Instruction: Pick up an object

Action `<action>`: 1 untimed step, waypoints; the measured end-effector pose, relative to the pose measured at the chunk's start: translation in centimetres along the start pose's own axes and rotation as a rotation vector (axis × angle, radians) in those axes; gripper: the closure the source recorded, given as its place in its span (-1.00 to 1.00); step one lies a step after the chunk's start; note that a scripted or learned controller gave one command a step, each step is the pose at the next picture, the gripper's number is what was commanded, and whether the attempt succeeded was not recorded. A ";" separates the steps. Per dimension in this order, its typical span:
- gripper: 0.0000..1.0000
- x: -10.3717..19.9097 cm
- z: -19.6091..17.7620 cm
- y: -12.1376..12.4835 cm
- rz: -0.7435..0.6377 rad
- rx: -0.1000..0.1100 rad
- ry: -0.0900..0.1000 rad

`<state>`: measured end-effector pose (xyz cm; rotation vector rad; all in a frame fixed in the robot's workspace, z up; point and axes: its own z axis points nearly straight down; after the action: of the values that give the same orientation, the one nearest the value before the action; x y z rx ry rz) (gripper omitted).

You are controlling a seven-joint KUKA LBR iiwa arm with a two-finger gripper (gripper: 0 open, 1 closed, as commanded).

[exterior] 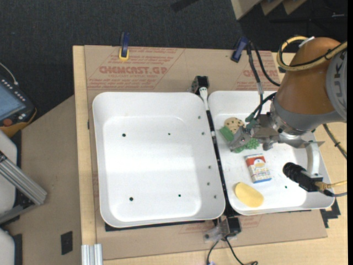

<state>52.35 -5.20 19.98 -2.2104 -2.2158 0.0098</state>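
Two shallow white bins stand side by side on the bench. The left bin [149, 164] takes the middle of the bench, and the right bin [234, 105] touches it along one long edge.

The arm [309, 87] reaches over the right edge of the right bin, and its gripper [242, 141] hangs low over the middle of this bin, close to the edge shared with the left bin. I cannot tell if the gripper is apart or together, because the wrist covers it from above.

A green object [226, 132] lies just beside the gripper, partly under it, and some more green shows on the gripper's other side. A beige object [236, 123] with dark dots touches the green one on the side of the far edge. A small box [258, 168], red and white with some blue, lies nearer to the front edge. A yellow object [249, 195] lies near the front edge, just beside the box.
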 end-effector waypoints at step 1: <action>-1.00 -2.5 1.7 -4.7 0.007 -0.006 -0.002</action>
<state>47.62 -7.70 18.35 -2.2218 -2.2123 0.0062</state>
